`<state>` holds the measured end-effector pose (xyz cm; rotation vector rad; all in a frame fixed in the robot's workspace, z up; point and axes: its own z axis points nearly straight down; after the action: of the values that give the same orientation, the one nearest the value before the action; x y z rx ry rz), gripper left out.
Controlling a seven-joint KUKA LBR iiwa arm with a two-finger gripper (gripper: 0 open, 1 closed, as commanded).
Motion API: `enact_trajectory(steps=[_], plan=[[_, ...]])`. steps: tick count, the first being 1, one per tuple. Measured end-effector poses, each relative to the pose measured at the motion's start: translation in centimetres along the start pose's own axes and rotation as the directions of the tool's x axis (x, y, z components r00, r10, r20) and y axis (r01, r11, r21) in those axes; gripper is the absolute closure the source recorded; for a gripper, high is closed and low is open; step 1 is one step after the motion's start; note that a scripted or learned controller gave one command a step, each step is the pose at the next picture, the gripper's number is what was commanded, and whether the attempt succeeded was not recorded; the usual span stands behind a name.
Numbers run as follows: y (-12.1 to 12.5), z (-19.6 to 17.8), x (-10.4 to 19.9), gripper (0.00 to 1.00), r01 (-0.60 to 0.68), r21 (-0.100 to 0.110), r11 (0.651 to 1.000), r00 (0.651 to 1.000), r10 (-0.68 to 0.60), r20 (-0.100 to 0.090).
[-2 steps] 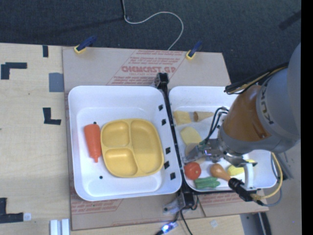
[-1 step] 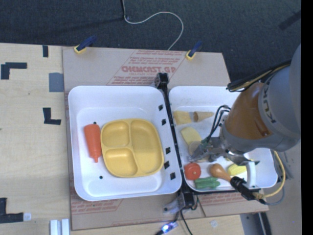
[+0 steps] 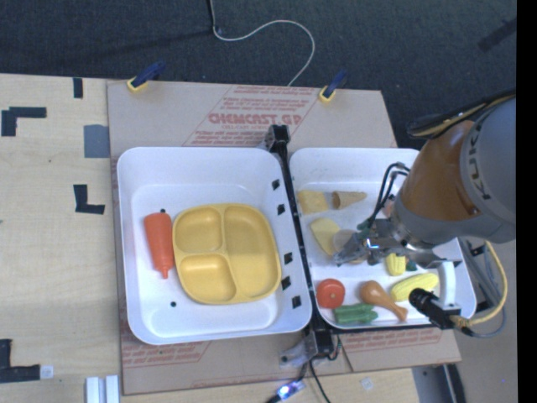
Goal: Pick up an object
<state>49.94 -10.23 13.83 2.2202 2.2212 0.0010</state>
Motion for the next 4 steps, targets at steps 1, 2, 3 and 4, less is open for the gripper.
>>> enact_trajectory(steps=[1,2,3,4], plan=[[1.1,-5.0,-0.2,1.0,0.001,-0.002,1.0,1.0,-0.001,0.0],[1.1,-8.8,-0.1,1.0,0.001,-0.001,1.0,1.0,-0.001,0.0],[1.1,-9.2,4.6,1.0,0.006,0.003,1.0,1.0,-0.006,-0.002],[1.3,-9.6,9.6,1.0,0.006,0.003,1.0,1.0,-0.006,-0.001]])
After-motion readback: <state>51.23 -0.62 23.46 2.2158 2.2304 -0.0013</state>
